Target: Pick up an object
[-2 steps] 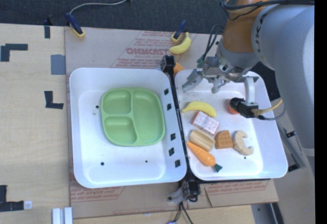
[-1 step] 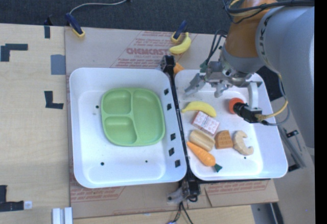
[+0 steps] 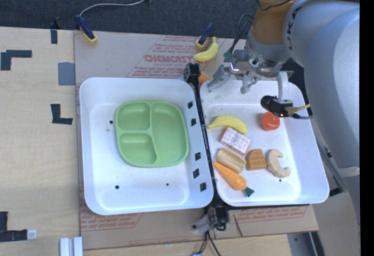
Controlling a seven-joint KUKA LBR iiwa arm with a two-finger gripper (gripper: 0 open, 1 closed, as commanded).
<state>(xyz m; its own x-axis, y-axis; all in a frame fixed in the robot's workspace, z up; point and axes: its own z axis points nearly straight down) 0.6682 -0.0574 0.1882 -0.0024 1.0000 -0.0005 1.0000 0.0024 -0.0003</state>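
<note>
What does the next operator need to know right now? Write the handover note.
End effector: at the far edge of the right bin, nothing seen between its fingers.
Right bin's things: banana, red tomato, a white-and-pink pack, bread roll, cracker, carrot, a beige curved piece.
Left bin: green divided tray.
Done: no pick yet.
Left: choose a thing, grasp it, lift it.

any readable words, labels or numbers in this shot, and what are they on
"CHEMCAST" in red, printed on the brown cardboard sheet under the two white bins; smaller red print beside it is too blurred to read.
The small pink-and-white packet in the right bin has markings too small to read.
</note>
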